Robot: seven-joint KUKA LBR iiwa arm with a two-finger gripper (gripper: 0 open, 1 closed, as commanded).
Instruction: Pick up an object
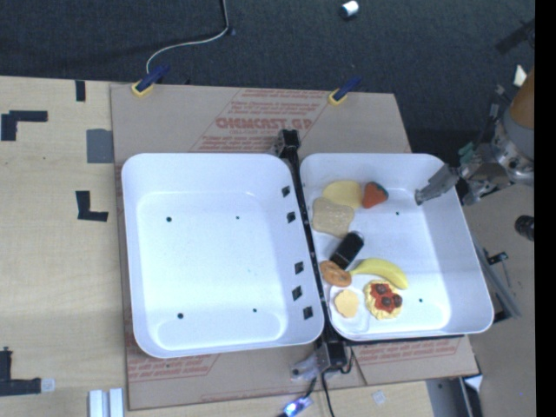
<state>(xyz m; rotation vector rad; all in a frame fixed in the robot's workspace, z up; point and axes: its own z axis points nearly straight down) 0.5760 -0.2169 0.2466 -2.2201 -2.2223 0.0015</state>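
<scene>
Low in the frame, the right bin [452, 259] holds everything on offer: a pizza slice [384, 300], a banana [382, 272], a black block [347, 249], a tan slab [332, 216]. None is lifted, so the pick is not begun. Further up, at the bin's upper-right rim, hangs the gripper [432, 191]; whether its claw is apart or together I cannot tell.

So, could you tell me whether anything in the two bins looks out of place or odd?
Nothing looks spilled or damaged. All the toy food sits bunched in the right bin against the divider: banana, black block, pizza slice and others. The gripper hangs at that bin's upper right rim, away from them.
</scene>
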